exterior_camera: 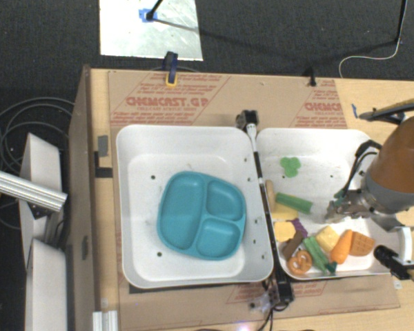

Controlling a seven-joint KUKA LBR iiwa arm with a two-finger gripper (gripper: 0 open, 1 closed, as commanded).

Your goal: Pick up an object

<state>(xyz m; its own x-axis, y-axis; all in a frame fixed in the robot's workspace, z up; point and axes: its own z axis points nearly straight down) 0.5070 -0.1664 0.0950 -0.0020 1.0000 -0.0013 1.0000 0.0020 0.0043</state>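
1. The gripper (339, 209) hung low over the right bin (317, 143), its jaw state impossible to tell.
2. Toy foods lay just beside it: a green stick (294, 203), a yellow block (327, 238), a carrot (341, 247).
3. A teal plate (201, 214) sat in the left bin (145, 185).

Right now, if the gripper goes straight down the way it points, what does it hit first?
Probably bare floor of the right bin. The gripper sits between the green stick and the yellow block, though depth is hard to judge from this slanted view.
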